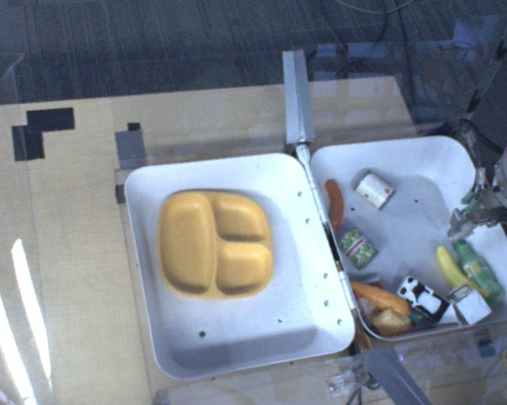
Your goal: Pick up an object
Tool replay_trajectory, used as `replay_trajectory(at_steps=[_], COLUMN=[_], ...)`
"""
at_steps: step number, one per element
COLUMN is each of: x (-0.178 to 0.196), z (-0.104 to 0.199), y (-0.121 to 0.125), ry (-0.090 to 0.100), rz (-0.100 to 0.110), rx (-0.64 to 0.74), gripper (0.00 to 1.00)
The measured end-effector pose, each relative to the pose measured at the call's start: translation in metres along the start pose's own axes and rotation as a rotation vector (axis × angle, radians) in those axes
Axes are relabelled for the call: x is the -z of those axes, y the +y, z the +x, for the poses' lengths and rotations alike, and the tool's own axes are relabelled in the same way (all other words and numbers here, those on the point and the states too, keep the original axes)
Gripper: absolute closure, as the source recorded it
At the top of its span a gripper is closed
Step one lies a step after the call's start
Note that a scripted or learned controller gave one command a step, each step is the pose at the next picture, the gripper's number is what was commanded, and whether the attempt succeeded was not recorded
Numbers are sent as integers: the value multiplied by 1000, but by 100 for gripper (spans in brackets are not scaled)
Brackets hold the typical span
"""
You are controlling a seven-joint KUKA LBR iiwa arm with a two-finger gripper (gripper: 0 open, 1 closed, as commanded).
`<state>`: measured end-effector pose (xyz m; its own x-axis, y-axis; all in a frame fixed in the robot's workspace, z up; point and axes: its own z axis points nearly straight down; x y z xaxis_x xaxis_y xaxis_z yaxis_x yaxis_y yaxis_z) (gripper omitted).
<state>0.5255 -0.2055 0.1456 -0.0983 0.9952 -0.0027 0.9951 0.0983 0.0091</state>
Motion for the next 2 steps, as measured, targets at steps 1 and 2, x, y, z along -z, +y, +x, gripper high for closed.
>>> replay_trajectory(at_steps=[1, 2], x=[0, -56], z=[0, 2], y=[0, -21], ry=[0, -1], rz=[0, -4], rx=[0, 48], gripper=[0, 0])
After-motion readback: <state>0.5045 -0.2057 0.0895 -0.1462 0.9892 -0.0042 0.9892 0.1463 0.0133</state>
